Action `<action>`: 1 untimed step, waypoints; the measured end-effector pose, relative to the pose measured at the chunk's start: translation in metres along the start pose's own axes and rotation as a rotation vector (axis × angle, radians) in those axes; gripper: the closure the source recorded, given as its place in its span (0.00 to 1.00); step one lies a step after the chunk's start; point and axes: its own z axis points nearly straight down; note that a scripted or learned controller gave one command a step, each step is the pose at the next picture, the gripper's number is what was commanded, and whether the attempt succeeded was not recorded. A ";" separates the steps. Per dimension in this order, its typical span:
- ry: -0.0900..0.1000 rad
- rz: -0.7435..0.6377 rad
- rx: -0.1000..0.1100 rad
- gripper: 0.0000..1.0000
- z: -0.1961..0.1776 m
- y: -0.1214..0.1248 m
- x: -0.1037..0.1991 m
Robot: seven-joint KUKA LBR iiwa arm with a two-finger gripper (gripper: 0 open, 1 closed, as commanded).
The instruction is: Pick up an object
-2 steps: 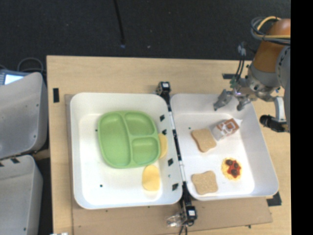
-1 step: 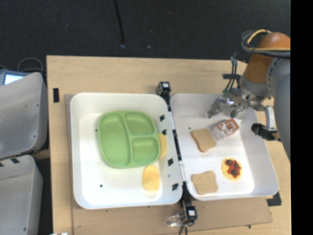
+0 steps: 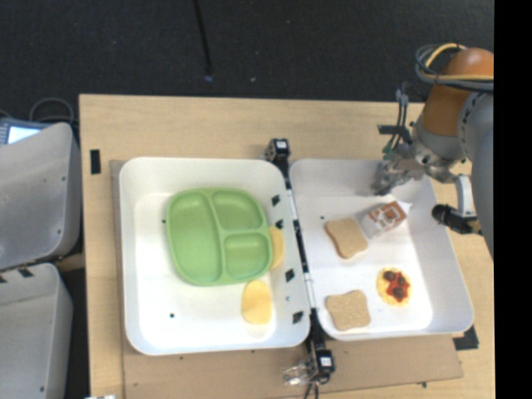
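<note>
The gripper (image 3: 387,181) is shown over the right bin (image 3: 445,248), just up-left of the wrapped snack (image 3: 384,218), whose long axis is tilted up-right. Its finger state cannot be told; nothing is seen held.

You are looking at an arm (image 3: 453,98) running off the right edge, its upper links out of view. The gripper (image 3: 387,179) is blurring against the right bin's (image 3: 449,306) far wall; finger position unreadable. The green tray (image 3: 219,235) is covering part of a yellow piece (image 3: 277,246) at its right.
</note>
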 end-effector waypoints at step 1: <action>0.006 0.006 0.000 1.00 -0.060 -0.001 0.007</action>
